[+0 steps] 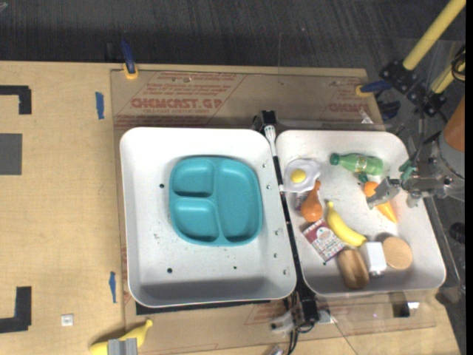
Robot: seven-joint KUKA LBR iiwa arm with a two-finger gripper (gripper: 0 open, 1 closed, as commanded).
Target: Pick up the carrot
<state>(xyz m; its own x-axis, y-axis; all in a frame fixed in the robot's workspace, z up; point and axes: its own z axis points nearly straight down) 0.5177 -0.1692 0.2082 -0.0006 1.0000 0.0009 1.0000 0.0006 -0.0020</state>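
Gripper at three o'clock of right bin, fingers apparently closed on the carrot, though blurred. Banana near, at eight o'clock.

We see the hand low by the right bin's right edge, its fingers touching the carrot; whether they grip it, we cannot tell. The left bin holds a teal tray.

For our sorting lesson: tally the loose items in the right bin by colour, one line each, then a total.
Orange (plastic carrot, chicken drumstick): 2
Green (bottle): 1
Yellow (banana): 1
White (fried egg, small cup): 2
Brown (bread roll, round bun): 2
Maroon (snack packet): 1
Total: 9
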